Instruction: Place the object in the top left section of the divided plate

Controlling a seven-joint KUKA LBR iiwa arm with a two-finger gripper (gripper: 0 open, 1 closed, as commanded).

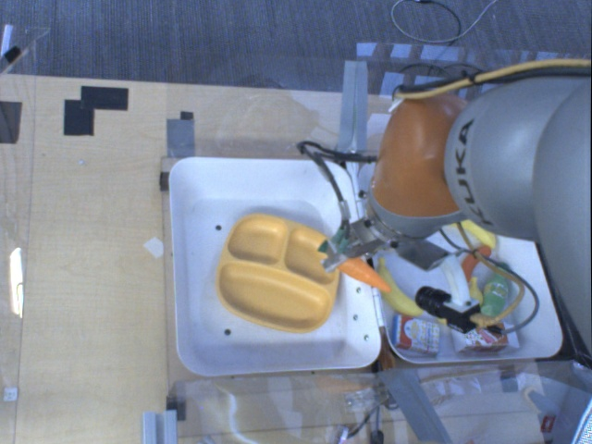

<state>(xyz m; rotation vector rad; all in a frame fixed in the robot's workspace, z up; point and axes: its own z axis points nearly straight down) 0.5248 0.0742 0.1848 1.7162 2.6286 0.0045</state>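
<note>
A yellow divided plate (276, 274) lies in the left white bin (199, 248), with two small sections at its far side and one long section at its near side. My gripper (344, 248) hangs at the plate's right edge, over the upper right section. It is shut on the leafy end of an orange toy carrot (364, 273). The carrot slants down to the right across the wall between the two bins. The top left section (257, 239) of the plate holds nothing.
The right bin (546, 331) holds a yellow banana (403, 295), a green bottle (497, 295), a small printed can (418, 335) and a red and white packet (482, 341). The arm's bulk covers most of that bin.
</note>
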